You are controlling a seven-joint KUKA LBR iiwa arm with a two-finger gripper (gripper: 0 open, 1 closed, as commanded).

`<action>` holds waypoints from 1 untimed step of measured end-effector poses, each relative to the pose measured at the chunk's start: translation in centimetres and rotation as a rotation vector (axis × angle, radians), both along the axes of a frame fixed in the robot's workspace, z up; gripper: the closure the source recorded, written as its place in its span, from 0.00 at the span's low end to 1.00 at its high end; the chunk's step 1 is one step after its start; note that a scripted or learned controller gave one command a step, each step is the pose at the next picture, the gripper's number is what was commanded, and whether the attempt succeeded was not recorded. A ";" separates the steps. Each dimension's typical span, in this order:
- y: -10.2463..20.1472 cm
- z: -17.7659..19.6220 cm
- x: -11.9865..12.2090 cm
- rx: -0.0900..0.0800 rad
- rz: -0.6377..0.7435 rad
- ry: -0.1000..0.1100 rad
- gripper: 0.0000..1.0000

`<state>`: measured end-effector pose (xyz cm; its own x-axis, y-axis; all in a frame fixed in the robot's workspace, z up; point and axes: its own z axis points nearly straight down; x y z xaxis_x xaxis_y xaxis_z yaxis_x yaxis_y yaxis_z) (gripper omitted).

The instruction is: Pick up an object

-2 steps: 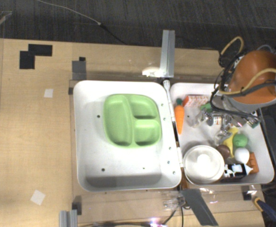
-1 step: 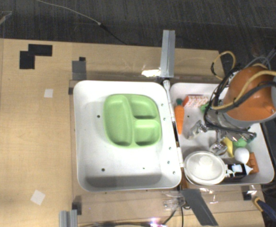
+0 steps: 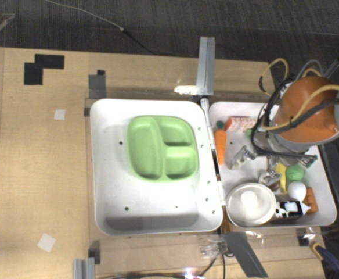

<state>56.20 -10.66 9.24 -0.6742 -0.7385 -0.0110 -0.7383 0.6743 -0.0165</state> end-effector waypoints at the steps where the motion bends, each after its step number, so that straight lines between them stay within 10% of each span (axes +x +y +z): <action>1: -0.1 0.1 -5.7 0.001 -0.119 -0.007 0.00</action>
